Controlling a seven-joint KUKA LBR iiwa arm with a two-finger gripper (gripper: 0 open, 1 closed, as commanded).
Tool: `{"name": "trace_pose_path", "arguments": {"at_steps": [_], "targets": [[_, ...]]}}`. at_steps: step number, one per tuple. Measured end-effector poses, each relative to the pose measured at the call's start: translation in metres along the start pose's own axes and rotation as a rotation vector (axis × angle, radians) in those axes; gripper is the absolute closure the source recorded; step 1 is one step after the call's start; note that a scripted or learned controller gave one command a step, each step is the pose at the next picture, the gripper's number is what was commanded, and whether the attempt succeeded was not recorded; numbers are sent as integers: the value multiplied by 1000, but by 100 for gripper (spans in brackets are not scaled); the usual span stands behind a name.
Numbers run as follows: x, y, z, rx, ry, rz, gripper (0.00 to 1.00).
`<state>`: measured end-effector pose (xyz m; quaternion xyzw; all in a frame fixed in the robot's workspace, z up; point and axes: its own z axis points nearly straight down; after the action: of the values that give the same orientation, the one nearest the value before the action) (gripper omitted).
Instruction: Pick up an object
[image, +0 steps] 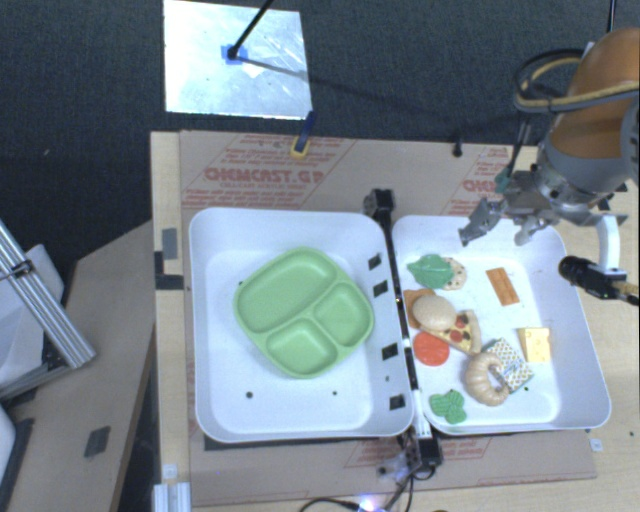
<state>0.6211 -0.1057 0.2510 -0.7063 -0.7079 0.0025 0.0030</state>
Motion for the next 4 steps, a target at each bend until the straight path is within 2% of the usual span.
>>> {"name": "trace_pose_path", "arguments": {"at_steps": [1, 2, 4], "targets": [[0, 1, -6, -9, -1, -1, 0], [2, 8, 32, -12, -2, -1, 0], [1, 2, 147, -10, -1, 2, 0]]}}
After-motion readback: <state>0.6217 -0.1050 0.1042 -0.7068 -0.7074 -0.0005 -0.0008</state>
